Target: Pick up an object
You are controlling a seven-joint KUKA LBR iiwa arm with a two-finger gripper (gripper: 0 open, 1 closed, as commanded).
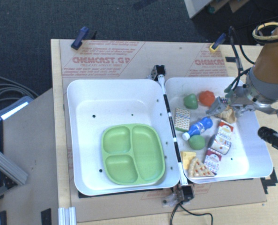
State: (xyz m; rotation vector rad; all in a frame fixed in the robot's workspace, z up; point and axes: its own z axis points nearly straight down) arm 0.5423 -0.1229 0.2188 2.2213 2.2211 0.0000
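1. Camera view had the likely target as the tan object [228, 114] under the gripper [224, 108], in the right bin [260, 146] just right of the orange ball [206, 97]. Too small and half covered to name.
2. Gripper sat low over that object, fingers spread a little around it; I couldn't tell whether anything was actually clamped between them.
3. Step in hand, my read: the grasp attempt itself, arm [270, 64] down at the pick point. Next move would call for closing fully on the object, then a straight lift clear of the bin wall.
4. Long axis of the tan object: couldn't tell, too much hidden by the fingers.
5. Neighbours, relative to the orange ball: green ball [191, 101] just left of it; blue bottle [199, 127] below it, lying flat, long axis diagonal with its white cap toward lower left; a second green ball [197, 142] below that bottle; red-and-white cartons [222, 142] lower right.
6. Left bin [83, 107], well left of the orange ball, held a green divided tray [133, 153].
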